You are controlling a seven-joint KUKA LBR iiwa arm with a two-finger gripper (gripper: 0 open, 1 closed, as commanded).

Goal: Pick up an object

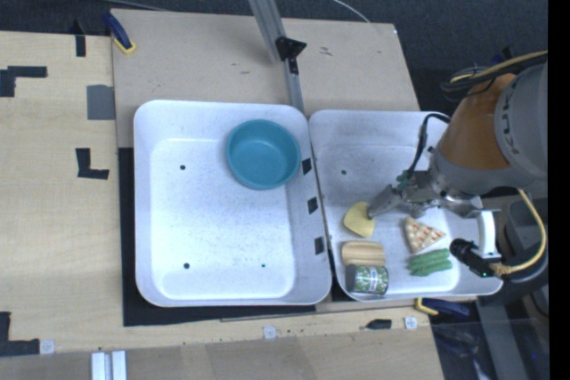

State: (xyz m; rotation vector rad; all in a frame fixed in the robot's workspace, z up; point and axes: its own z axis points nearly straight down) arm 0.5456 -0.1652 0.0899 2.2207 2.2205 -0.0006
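A green can [367,279] lies at the right bin's [356,147] front edge; beside a yellow piece [359,220], the claw [381,203] reaches low, perhaps touching it, its grip impossible to tell. A blue bowl [263,154] sits left.

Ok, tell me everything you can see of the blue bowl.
The blue bowl is round, plain teal-blue and smooth, with a plastic look. It sits upright, mouth up, with nothing visible inside. It rests on the floor of the left white bin, toward that bin's far right corner, close to the rim it shares with the right bin. Nothing else touches it; the gripper is over the right bin.
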